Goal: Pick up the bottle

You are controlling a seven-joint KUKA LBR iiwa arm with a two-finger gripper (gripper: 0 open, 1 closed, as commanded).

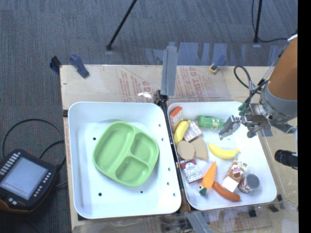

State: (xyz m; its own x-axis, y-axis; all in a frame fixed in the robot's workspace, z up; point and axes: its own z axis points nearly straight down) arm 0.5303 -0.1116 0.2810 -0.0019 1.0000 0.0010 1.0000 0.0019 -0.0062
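Camera view, from above and at a slant: two shallow white bins are seen side by side on the counter (121, 81). The left bin (80, 130) carries a green divided plate (126, 153). The right bin (265, 154) carries the clutter. The bottle (210, 123), green with a paler label, is laid on its side near the far wall of the right bin, its cap end turned toward the gripper (240, 128). The gripper is held above the right bin, just to the right of the bottle, on the grey arm with the orange band (287, 69) that enters from the right. Its two fingers are spread apart, one close to the bottle's end and the other further right; nothing is seen between them, and the bottle is not held.

Two bananas are seen in the same bin: one (180, 131) just left of the bottle, one (223, 152) below the gripper. A carrot (209, 175) is laid near the bin's middle, tilted, with a small can (250, 182) in the near right corner. On the floor at the left, a handheld controller with a screen (22, 176) is placed.
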